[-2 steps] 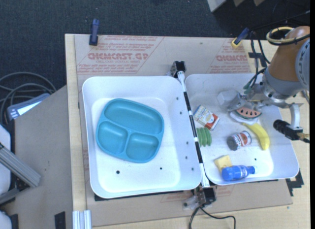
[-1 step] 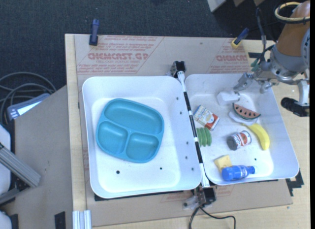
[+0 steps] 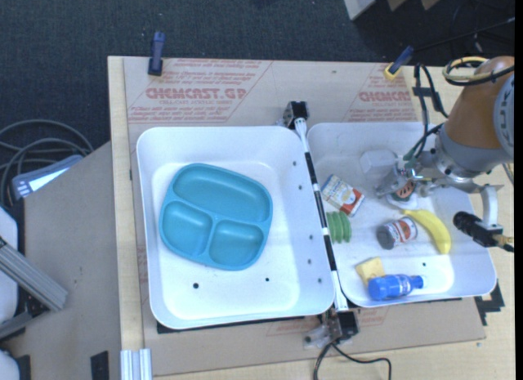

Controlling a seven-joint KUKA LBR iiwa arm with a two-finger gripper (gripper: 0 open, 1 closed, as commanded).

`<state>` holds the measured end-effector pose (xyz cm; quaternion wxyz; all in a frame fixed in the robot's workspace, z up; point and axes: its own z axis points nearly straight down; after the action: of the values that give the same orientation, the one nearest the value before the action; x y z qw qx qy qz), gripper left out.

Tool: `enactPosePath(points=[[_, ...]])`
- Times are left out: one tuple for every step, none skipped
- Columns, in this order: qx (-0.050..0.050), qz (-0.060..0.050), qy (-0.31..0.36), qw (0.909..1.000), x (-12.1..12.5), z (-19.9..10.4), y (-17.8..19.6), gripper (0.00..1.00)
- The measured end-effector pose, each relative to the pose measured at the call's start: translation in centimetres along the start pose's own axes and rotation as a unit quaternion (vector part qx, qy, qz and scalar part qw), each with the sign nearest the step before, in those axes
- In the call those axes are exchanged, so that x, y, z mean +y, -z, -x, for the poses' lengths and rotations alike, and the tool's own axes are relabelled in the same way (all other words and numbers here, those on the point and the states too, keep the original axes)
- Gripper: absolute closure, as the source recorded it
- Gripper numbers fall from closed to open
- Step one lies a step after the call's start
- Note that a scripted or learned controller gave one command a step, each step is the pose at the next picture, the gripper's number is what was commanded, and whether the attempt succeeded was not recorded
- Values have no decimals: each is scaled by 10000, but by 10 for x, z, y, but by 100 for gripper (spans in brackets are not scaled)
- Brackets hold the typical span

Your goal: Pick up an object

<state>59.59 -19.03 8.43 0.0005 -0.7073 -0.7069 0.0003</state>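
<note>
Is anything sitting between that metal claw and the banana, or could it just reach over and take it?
Nothing visible stands in the way. The gripper hangs in the right bin, and the banana lies just below it in the camera view with bare white floor between them. The small can lies beside the banana, to its left, off the direct line.

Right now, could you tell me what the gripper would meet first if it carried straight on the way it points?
The gripper seems aimed down into the right bin, so probably bare bin floor just above the can; depth is unclear.

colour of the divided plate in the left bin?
Light blue divided plastic plate, clearest in camera view.
</note>
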Motion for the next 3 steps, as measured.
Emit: enactPosePath(points=[[-7, 12, -1, 10000, 1, 0, 11, 100], [6, -14, 9, 10000, 51, -53, 0, 100], [3, 24, 14, 10000, 62, -122, 102, 100]])
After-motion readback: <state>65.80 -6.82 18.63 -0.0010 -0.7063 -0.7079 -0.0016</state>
